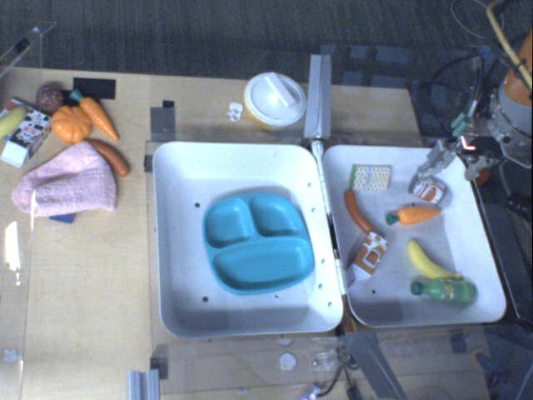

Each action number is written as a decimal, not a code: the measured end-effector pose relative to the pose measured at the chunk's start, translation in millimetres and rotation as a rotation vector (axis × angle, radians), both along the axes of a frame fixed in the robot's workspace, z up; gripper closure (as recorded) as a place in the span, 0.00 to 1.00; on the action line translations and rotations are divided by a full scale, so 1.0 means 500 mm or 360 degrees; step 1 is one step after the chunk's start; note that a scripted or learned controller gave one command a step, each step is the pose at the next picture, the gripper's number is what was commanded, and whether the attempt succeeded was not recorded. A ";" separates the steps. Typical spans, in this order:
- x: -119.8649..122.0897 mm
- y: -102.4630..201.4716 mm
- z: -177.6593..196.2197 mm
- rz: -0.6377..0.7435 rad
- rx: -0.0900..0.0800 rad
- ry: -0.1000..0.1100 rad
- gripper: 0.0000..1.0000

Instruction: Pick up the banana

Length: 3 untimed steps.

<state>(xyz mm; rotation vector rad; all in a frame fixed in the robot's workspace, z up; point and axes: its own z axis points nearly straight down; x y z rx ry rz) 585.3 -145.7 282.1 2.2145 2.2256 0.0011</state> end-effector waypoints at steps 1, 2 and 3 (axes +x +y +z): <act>-0.105 -0.051 -0.199 0.0097 0.0002 0.0002 0.00; -0.112 -0.055 -0.385 0.0146 -0.0004 -0.0019 0.00; -0.107 -0.056 -0.361 0.0148 -0.0010 -0.0030 1.00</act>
